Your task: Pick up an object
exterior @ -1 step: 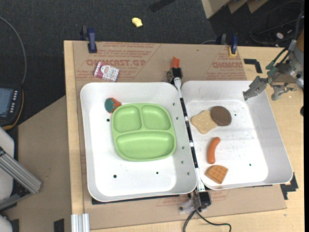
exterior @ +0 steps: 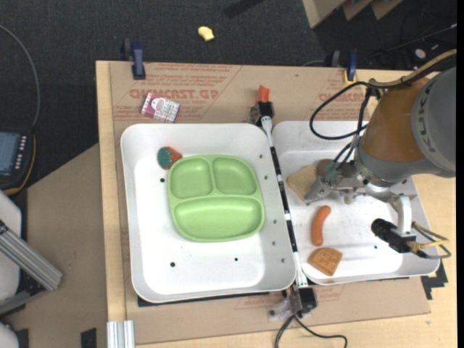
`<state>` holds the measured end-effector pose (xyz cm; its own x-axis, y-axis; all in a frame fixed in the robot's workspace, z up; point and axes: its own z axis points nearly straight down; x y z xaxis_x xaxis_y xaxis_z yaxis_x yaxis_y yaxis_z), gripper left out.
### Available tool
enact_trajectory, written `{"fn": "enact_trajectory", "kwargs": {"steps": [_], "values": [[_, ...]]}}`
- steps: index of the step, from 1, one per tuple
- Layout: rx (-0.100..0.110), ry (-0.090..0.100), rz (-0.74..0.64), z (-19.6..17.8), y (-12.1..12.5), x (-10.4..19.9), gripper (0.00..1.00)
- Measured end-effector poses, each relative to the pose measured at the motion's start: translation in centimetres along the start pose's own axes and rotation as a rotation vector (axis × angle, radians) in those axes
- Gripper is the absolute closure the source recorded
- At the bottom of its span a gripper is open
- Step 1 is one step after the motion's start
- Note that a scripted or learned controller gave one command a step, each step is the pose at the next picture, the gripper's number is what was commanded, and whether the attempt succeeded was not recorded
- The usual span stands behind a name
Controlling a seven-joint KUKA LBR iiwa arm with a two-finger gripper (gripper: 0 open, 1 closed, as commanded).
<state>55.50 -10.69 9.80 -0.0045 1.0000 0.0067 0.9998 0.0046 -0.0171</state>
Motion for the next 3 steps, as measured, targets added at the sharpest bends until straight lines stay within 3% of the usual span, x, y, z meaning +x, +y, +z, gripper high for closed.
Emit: {"fn": "enact_trajectory", "kwargs": {"steps": [1,2,3], "values": [[-0.01,-0.005,0.006,1.6,-5.4,0.6,0.0],[-0.021,-0.008,0.007,0.4,-5.1,0.5,1.0],[-0.031,-0.006,-0.005,-9.2,0.0,8.7,1.0]]}}
